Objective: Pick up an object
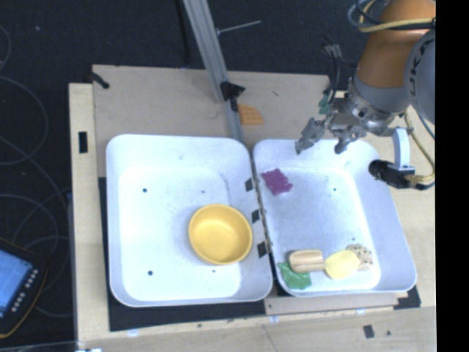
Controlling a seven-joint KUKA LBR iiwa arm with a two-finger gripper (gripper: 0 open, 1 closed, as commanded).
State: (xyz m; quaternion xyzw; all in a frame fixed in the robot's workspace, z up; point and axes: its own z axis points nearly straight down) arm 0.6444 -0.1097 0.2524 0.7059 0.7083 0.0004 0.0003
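Note:
My gripper (323, 142) hangs over the far edge of the right bin (381, 218), fingers spread open and nothing between them. A purple block (277, 181) lies in the right bin's far left part, below and left of the gripper. Along that bin's near edge sit a tan cylinder (305, 260), a yellow lemon-like piece (341, 265), a speckled beige piece (360, 254) and a green piece (293, 276). A yellow bowl (219, 234) rests in the left bin (146, 196).
A grey metal post (209, 46) slants up from between the bins' far ends. An orange tag (250, 114) lies on the bench behind the bins. A black cable fitting (392, 173) hangs at the right bin's right rim.

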